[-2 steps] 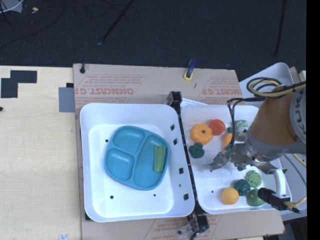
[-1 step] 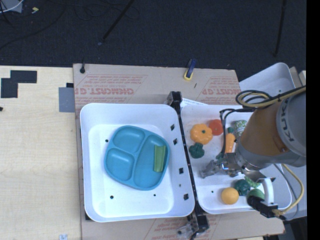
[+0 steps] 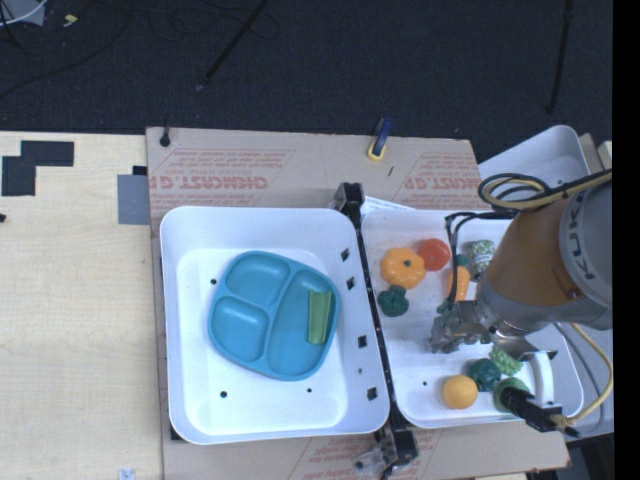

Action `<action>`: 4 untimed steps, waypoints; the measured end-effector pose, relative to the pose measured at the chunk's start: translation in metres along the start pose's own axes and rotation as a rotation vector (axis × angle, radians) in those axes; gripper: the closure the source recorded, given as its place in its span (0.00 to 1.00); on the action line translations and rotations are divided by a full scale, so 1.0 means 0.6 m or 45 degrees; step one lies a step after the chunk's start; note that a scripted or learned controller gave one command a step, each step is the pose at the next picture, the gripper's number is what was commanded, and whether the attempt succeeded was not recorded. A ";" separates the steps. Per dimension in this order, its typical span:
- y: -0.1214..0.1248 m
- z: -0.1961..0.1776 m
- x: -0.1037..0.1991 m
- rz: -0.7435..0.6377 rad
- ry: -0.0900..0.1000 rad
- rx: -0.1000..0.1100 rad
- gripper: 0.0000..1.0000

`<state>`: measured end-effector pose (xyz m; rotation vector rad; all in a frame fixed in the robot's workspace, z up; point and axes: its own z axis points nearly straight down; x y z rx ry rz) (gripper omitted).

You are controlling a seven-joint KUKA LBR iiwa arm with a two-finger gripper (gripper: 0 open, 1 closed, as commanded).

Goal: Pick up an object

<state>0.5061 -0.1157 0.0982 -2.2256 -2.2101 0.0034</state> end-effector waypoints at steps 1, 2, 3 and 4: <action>-0.005 -0.080 0.015 -0.009 -0.002 -0.006 1.00; -0.015 -0.157 0.021 -0.010 -0.002 -0.008 1.00; -0.014 -0.219 0.021 -0.010 -0.002 -0.008 1.00; 0.052 -0.213 0.101 -0.016 -0.001 -0.005 1.00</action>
